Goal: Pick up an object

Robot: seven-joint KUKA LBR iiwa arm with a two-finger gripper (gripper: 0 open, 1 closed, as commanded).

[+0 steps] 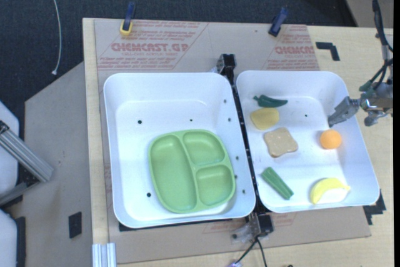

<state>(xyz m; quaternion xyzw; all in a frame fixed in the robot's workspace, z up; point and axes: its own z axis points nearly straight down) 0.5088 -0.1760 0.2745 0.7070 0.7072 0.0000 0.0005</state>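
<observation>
Grey metal fingers of the gripper (345,110) hang over the far right rim of the right bin (359,153); we cannot tell whether they are spread or closed, and nothing sits between them. Nearest to them lies the orange ball (330,139), just inside the right wall. Further out we see a yellow banana (329,190) in the near right corner, a slice of toast (280,142) mid-bin, a yellow piece (264,118), a dark green pepper (270,100) at the far end and a green pod (276,183) nearer. We judge the ball the easiest pick: we should centre over it, stay clear of the wall and close gently, since it may roll. A green divided plate (190,169) rests in the left bin (125,134).
</observation>
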